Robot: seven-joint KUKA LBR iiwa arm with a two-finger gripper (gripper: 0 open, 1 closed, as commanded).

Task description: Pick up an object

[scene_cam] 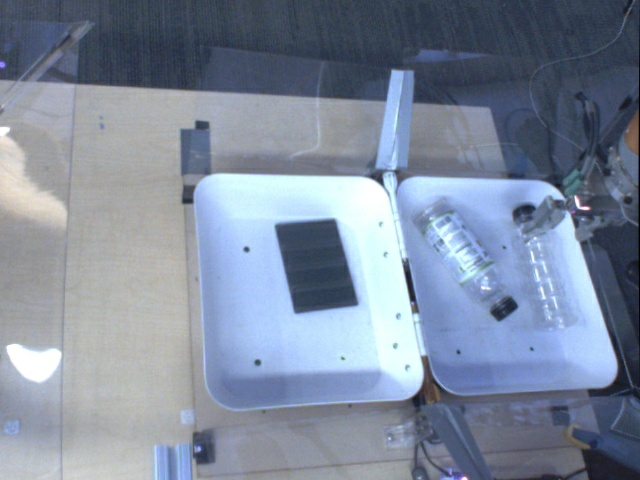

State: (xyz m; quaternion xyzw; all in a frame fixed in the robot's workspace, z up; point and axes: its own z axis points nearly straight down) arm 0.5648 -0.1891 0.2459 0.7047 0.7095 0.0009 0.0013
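A flat dark grey ribbed block [317, 265] lies in the middle of the left bin [230, 368]. In the right bin [590, 363] are two clear plastic bottles on their sides. One bottle [455, 243] lies slanted at the left, its black cap [502, 308] pointing toward the front. The other bottle [548, 280] lies along the right side, with its dark cap [524, 212] toward the back. My gripper [556, 209] is low over the right bin's back right corner, just right of that cap and above the bottle's neck. Nothing visibly hangs from it.
Both bins sit side by side on a tan bench. A grey metal post [395, 118] stands behind the seam between them. Cables and arm hardware [600, 168] crowd the right edge. Small brackets [197, 153] sit at the left bin's back corner.
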